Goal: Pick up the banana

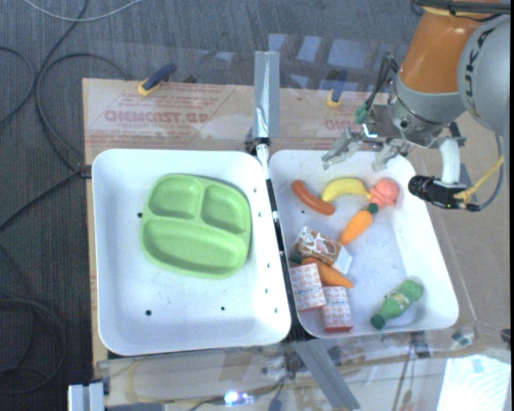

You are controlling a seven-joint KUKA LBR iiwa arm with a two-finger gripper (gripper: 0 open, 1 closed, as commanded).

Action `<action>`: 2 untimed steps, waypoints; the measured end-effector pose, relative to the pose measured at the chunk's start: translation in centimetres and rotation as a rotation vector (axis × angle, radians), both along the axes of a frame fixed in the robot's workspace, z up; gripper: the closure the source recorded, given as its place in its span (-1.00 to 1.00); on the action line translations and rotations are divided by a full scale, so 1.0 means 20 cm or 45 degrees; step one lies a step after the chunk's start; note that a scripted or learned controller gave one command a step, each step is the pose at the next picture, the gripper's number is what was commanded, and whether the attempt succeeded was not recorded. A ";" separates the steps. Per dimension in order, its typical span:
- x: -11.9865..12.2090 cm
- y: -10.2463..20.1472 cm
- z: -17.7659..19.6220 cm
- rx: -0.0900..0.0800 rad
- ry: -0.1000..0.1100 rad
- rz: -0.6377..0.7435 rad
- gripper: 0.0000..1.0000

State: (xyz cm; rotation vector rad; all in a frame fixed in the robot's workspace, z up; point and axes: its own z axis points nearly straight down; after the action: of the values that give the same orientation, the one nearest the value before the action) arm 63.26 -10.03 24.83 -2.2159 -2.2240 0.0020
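A yellow banana (pixel 344 188) lies near the back of the right bin (pixel 428 255), between a sausage (pixel 313 198) and a pink fruit (pixel 384 193). My gripper (pixel 366 148) hangs just above and behind the banana, over the bin's back rim. Its two fingers are spread apart with nothing between them, one fingertip (pixel 336 154) to the left and the other to the right.
The right bin also holds a carrot (pixel 356 225), a snack pack (pixel 317 247), two small cans (pixel 307 286), and a green bottle (pixel 397 303). A green divided plate (pixel 197 223) sits in the left bin (pixel 120 315). A metal post (pixel 266 92) stands between the bins at the back.
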 end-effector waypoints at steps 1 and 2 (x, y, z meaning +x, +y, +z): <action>0.11 -0.10 -0.73 -0.004 -0.005 -0.034 -1.00; 0.17 -0.40 -0.81 0.016 0.024 -0.012 -1.00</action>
State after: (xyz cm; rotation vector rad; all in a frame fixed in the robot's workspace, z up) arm 66.67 -18.02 8.62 -2.2103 -2.1985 0.0084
